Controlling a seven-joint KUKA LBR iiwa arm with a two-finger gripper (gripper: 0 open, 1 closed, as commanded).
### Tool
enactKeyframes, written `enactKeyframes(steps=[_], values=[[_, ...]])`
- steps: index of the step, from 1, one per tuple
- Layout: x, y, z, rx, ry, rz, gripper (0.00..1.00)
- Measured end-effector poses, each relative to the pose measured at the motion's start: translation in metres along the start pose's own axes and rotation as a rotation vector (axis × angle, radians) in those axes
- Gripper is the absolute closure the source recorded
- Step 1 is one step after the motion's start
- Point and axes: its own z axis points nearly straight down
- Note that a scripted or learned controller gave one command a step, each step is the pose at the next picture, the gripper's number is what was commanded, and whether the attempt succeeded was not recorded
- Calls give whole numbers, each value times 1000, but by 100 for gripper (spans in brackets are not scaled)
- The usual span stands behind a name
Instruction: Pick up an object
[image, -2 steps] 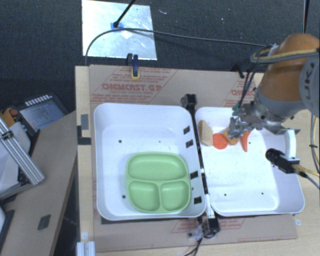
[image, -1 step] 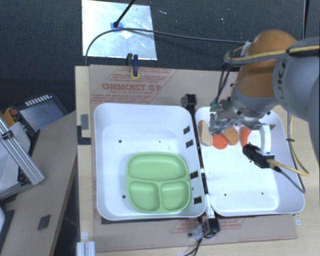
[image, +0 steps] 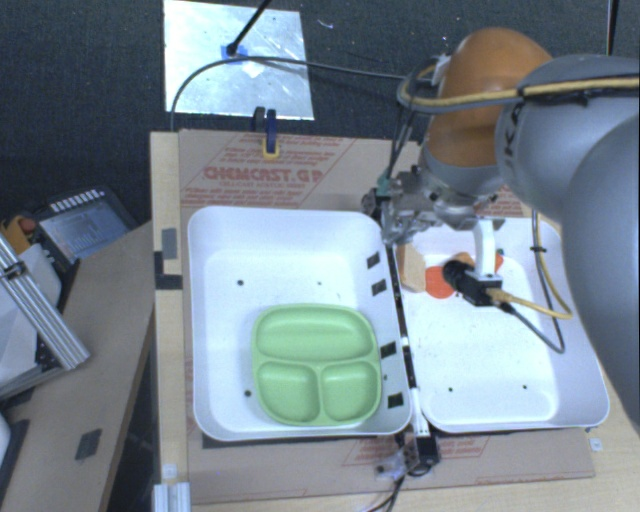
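Best to lower straight onto the orange piece (image: 438, 281), centring before closing, keeping clear of the divider wall. Cannot tell the state of the hand (image: 408, 232). Lies in the right bin (image: 520, 400), upper left corner, beside a tan piece (image: 411, 268), just below the hand.

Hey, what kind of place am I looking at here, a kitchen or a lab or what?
Most likely a robotics lab or test bench: a grey arm with exposed cables reaches over two white bins, one holding a green divided tray, all set on cardboard.
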Motion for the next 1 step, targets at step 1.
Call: enactKeyframes(steps=[1], values=[[50, 30, -2, 0, 1, 0, 100]])
